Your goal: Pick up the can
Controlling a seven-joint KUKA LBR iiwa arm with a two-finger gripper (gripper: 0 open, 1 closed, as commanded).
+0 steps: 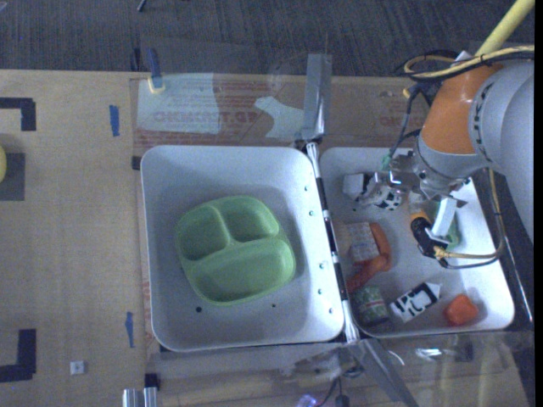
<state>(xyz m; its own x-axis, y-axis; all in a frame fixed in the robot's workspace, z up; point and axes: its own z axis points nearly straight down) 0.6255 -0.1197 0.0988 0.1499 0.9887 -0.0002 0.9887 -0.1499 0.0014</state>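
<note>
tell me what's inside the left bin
A green divided tray lies in the left bin, tilted a little, its three compartments bare. Whatever is under the tray is covered, so that can't be told.

Left white bin: green divided tray near middle, tilted, three compartments.

Right white bin: small carton near left wall, orange item beside it. Black-and-white box toward front edge. Orange-red block in front right corner.

Bench: blue tape strips left of bins, black corner marks at far left edge, clear panel behind left bin.
</note>
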